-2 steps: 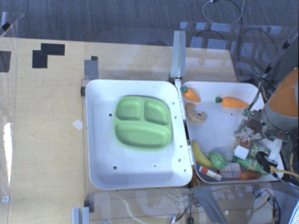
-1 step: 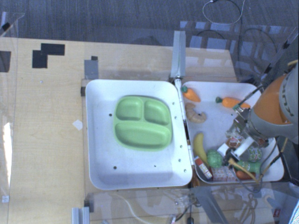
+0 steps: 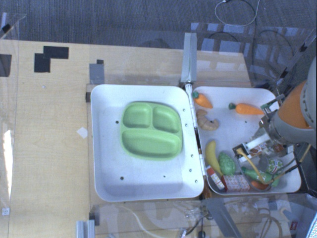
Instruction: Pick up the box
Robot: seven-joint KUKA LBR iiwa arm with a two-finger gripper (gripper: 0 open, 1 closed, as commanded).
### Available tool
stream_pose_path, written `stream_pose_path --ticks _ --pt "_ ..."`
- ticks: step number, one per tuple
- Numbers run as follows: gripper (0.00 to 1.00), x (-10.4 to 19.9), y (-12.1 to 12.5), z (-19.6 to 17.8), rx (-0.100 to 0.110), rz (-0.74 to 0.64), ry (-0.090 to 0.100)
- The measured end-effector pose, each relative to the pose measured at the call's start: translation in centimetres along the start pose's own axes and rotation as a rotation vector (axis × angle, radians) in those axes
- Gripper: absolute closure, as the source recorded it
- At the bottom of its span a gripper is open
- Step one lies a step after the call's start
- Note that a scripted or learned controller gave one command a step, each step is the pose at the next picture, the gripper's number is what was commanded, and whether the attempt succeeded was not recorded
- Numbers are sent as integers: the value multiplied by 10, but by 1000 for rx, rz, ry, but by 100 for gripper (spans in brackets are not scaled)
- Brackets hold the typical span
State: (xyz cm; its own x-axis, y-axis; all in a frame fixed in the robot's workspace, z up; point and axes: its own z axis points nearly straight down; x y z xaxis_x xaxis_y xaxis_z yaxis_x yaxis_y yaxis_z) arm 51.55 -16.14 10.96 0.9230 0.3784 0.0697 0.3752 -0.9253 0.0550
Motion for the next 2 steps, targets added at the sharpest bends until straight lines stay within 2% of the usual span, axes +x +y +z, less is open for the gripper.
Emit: stream_pose_path --ticks 1,2 --pt "100 -28 21 13 36 167 -45" --pt "100 -31 26 13 39 168 -47"
